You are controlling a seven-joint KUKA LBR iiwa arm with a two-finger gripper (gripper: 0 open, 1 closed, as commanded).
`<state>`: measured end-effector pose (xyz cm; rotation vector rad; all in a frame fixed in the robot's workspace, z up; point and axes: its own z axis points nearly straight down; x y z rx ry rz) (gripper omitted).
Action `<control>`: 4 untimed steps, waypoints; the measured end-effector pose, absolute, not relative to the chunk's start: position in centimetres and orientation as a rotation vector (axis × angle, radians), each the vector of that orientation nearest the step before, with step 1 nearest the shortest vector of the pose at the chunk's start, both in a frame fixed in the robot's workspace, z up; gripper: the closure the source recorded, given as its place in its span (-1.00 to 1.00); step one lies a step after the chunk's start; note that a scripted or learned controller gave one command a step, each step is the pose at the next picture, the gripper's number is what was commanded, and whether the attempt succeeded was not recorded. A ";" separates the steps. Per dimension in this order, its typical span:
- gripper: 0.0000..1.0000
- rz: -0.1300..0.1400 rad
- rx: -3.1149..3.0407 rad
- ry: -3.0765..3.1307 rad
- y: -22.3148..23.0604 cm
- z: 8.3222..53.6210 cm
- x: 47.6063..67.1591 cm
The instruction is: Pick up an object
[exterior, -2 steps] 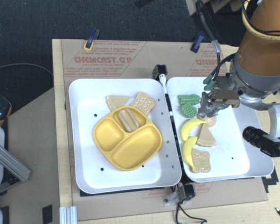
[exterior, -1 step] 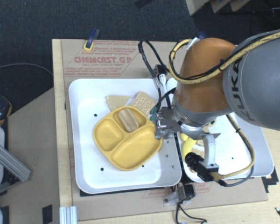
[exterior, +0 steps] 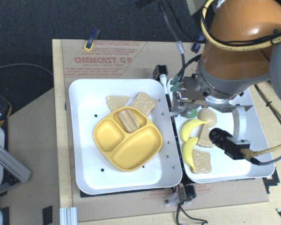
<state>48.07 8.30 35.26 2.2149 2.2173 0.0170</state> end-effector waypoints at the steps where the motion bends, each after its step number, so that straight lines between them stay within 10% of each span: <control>1: 1.00 -0.009 2.219 2.233 15.7 27.5 47.8; 2: 1.00 0.002 2.221 2.217 15.9 22.1 57.5; 3: 1.00 -0.007 2.231 2.214 8.1 22.8 56.3; 4: 1.00 0.002 2.218 2.227 12.9 27.1 51.5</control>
